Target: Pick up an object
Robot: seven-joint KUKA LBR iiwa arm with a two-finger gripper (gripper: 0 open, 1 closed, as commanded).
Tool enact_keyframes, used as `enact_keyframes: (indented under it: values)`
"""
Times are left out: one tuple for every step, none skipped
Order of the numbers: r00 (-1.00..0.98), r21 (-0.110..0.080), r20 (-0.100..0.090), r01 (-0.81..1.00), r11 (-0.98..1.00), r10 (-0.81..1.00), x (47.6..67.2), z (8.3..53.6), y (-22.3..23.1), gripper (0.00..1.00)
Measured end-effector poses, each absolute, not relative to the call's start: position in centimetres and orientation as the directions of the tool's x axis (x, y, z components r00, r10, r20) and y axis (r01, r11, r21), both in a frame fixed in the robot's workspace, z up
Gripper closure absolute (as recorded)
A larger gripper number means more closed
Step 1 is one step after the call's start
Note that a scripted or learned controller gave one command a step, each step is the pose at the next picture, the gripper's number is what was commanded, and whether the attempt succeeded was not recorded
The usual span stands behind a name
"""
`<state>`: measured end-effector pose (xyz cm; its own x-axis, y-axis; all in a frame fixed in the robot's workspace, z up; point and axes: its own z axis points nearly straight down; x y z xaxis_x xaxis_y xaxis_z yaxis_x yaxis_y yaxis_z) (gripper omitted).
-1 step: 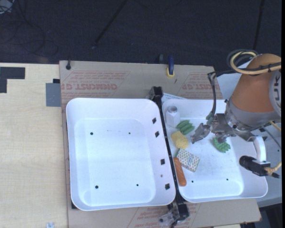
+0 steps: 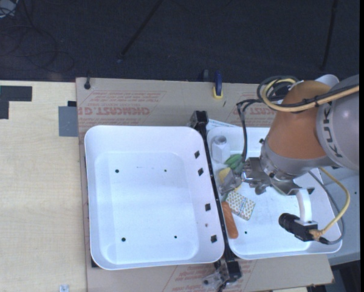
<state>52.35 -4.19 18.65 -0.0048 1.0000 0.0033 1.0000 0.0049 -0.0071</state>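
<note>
Clutter is crowding the right bin [image 2: 273, 248]'s left edge, so the pincer [image 2: 250, 178] is hanging low there, near a green object [image 2: 234, 160] and patterned packet [image 2: 240, 204] (spread or pressed together, I cannot tell).

A pale wooden bench [image 2: 30, 187] carries a brown cardboard sheet [image 2: 139, 102] with red print. Two white bins lie side by side on the sheet: the left bin [image 2: 96, 199] and the right bin [image 2: 273, 248], their rims touching.
</note>
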Motion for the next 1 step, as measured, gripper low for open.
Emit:
enact_keyframes:
  values:
    - [0.001, -0.002, 0.0, 1.0, -0.001, 1.0, 54.68, 17.36, -8.93, 0.0]
